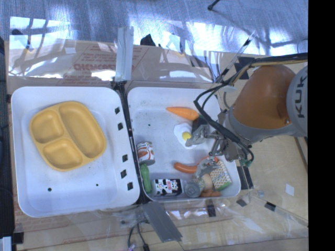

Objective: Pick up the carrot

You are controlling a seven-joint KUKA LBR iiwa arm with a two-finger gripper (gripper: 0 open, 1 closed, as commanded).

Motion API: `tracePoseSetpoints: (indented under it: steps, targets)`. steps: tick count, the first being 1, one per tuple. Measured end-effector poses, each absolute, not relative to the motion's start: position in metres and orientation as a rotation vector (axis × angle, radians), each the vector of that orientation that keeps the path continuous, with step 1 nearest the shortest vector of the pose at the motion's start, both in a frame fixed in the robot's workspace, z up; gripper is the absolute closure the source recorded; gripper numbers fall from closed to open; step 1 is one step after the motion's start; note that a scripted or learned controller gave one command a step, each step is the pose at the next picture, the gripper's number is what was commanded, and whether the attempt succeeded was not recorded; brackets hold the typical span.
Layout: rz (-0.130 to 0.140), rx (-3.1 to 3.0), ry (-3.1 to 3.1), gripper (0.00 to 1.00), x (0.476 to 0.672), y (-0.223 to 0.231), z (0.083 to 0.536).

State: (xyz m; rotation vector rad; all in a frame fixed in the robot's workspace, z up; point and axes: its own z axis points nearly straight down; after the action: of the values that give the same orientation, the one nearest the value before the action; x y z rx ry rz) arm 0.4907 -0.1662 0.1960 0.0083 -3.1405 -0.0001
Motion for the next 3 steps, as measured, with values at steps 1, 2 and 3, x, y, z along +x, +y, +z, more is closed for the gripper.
tracePoseSetpoints:
  steps: [1,2,3]
  targets:
    - [-0.001,-0.061,-3.138,0.00,0.556,-0.209,0.151]
    - [-0.001,0.234,-3.134,0.00,0.628,-0.209,0.091]
    - [0.004,0.245,-3.140,1.00,0.631,-0.208,0.104]
